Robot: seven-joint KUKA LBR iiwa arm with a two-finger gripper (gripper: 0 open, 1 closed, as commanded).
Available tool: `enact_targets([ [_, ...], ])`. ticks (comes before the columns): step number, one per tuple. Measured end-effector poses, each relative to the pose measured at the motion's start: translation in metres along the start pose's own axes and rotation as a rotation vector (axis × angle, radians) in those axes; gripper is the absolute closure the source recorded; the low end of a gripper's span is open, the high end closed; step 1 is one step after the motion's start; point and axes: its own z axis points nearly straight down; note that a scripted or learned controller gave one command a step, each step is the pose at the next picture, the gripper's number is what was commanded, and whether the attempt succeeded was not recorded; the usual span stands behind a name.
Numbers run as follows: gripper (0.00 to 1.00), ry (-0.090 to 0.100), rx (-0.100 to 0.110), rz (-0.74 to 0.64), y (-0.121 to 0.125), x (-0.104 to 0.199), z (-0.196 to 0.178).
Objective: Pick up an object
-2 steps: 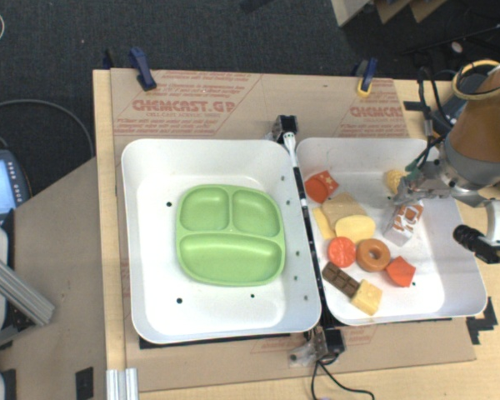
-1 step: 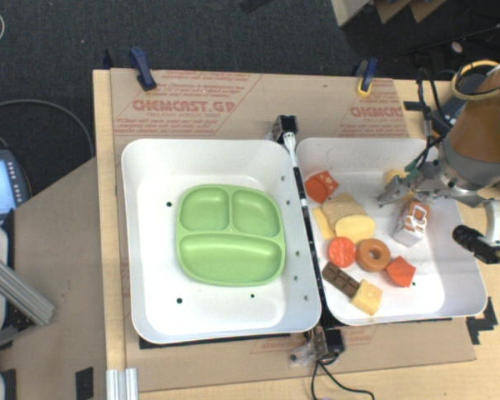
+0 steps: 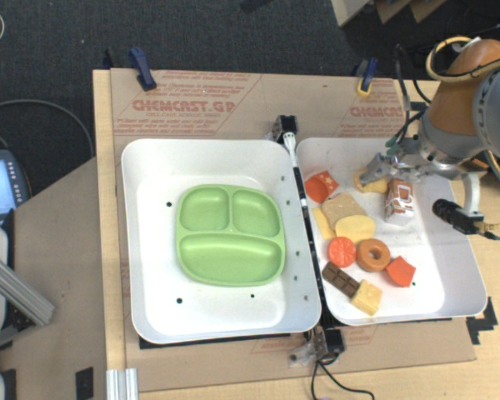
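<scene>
fingers (image 3: 382,172) hidden (over toy food (image 3: 372,184))

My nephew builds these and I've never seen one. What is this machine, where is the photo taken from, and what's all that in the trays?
One camera looks down at a slant on a bench with two shallow white bins. The grey and orange robot arm reaches in from the right; its gripper hangs low over the right bin, which holds toy food: a doughnut, a tomato, a chocolate bar, a small carton and others. The left bin holds a green divided plate. I cannot tell whether anything is gripped.
</scene>
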Motion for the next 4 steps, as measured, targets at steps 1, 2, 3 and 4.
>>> enact_targets([
  [1,0.00,0.001,-0.005,-0.002,-0.018,-0.010,0.003],
  [2,0.00,-0.001,-0.003,-0.002,-0.028,-0.031,0.002],
  [3,1.00,-0.009,-0.016,-0.002,-0.025,-0.033,-0.013],
  [4,0.00,-0.011,-0.013,-0.002,-0.025,-0.034,-0.012],
])
